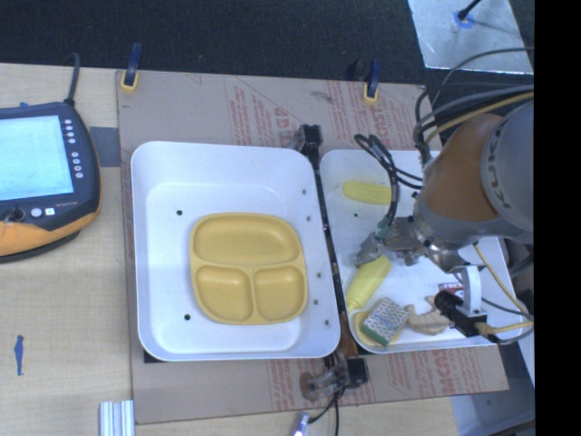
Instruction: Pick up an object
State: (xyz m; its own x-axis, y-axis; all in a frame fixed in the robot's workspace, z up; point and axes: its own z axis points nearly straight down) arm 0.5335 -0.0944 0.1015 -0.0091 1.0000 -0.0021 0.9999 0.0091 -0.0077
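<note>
In the right bin (338,166), gripper (372,251) over yellow corn (368,281), grip state unclear

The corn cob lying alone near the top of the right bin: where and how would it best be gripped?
Grip the corn cob across its middle, coming straight down from above. It lies flat with its long axis running left to right, so fingers closing across the narrow width should fit. There is bare bin floor on both long sides, though the dark cable near its right end may interfere.

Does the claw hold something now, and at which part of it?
It cannot be told. The claw is low in the right bin, at the upper end of a yellow corn, but no grip is visible.
</note>
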